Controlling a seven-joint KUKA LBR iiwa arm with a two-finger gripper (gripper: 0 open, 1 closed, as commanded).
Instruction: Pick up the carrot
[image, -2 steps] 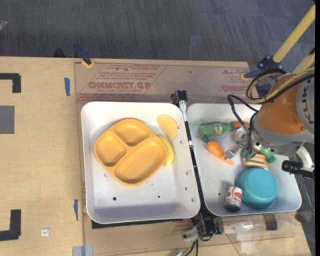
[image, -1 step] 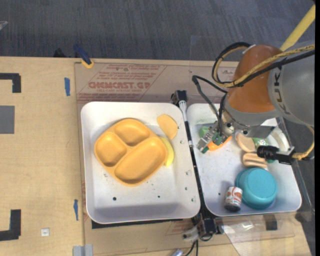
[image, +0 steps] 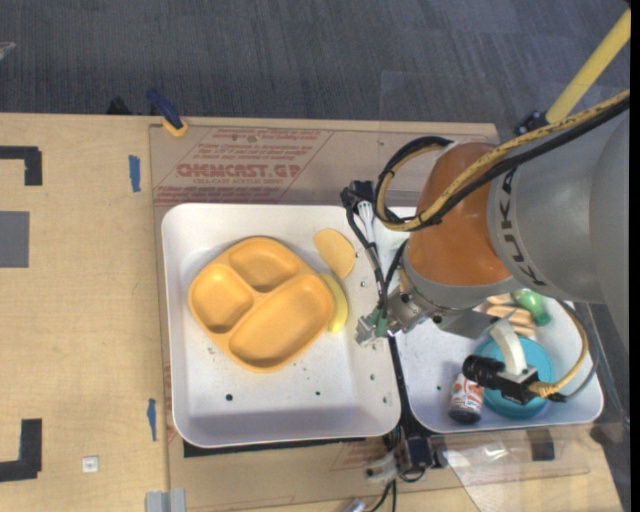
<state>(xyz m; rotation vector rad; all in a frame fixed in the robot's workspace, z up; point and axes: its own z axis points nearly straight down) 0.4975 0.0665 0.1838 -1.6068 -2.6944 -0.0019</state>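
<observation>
left bin (image: 185, 400): a yellow divided plate (image: 262, 300) lies in the middle and takes up most of the floor. just off its right rim, toward the bin's back right corner, sits a pale yellow slice (image: 335, 252). a brighter yellow piece (image: 340, 308) is tucked against the plate's right edge below it. none of this is your target, so leave it alone.

divider between the bins: the gripper (image: 388, 318) hangs low here, over the near-left part of the right bin, under the arm's orange band (image: 455, 230). the wrist and cables cover the claw from above, so you cannot tell whether it is apart or together. nothing shows in its grasp.

right bin (image: 590, 405): the arm hides much of the floor. near the front edge a small bottle (image: 465, 398) stands just left of a blue bowl (image: 520, 385), and a white ring (image: 510, 350) rests on the bowl.

target: the carrot (image: 510, 316) lies toward the middle of the right bin, just behind the bowl. it is pale orange with a green top pointing to the right edge, and its left end is tucked under the arm.

judgement: the claw sits to the left of the carrot, near the divider, so the pick is not yet made. you would need to shift right. the bowl and ring crowd the carrot's front side, so a descent there risks catching them. the back side looks freer, though the arm hides much of it.
</observation>
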